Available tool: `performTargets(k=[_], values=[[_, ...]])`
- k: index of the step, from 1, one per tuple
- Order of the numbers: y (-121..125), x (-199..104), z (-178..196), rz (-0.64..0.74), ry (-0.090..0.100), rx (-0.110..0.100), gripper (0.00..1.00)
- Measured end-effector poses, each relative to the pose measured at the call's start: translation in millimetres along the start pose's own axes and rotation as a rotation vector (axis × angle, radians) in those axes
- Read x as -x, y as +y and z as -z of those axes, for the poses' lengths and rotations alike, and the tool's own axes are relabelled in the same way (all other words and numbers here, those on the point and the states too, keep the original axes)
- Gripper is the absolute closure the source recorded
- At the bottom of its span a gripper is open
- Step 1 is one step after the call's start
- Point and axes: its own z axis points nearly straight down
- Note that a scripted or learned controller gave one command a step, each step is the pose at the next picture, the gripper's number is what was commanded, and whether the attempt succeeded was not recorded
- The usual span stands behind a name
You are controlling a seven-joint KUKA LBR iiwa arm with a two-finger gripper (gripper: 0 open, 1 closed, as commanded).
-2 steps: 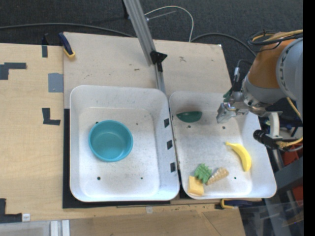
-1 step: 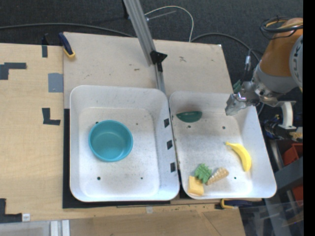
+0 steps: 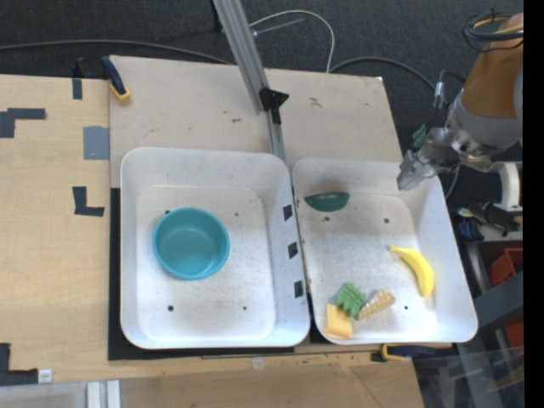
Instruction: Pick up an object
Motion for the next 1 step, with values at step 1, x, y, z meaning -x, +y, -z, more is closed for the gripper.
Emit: performTargets(k=[1], values=[[13.7,-57.7,-6.7,0.005,0.002,-0.004,1.0]])
